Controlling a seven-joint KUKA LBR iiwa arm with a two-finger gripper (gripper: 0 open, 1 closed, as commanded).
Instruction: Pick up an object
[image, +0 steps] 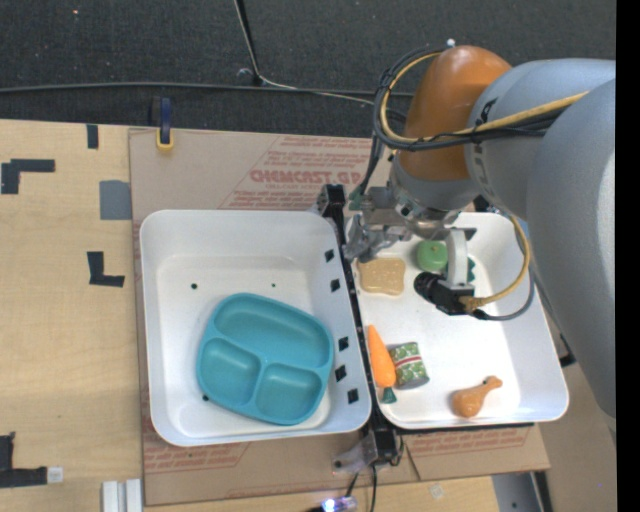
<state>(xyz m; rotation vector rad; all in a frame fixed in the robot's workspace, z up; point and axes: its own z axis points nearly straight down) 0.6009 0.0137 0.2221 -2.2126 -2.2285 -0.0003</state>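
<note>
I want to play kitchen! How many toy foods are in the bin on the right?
5 showing: bread slice and green piece below the gripper, carrot by the divider, packet beside it, drumstick near the front. The arm may hide more.

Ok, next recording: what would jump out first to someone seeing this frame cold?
The big grey arm with its orange band, reaching in from the right over the far end of the right bin. Next, the teal divided tray lying alone in the left bin. Then the small things in the right bin: an orange carrot by the near left wall and a tan drumstick near the front.
</note>
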